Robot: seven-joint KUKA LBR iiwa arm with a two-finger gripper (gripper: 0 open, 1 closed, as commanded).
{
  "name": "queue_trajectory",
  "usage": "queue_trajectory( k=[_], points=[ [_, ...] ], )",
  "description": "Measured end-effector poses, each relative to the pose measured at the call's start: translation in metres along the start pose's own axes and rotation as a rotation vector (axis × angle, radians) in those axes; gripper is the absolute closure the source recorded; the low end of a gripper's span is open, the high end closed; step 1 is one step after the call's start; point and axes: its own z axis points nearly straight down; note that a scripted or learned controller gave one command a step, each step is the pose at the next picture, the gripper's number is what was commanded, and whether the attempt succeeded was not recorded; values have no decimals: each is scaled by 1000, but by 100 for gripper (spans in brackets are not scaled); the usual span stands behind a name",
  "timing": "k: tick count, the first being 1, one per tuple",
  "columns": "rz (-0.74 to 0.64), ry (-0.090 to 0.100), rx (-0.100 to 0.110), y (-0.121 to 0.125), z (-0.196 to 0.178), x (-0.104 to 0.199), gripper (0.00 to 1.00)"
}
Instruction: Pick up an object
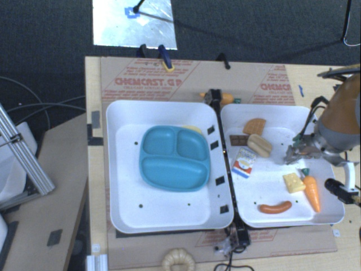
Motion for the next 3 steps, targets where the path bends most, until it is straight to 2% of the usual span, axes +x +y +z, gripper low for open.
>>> queue_trajectory(
  k=[3],
  points=[
    [-5, -1, -3, 15, -130, -3, 100]
  ],
)
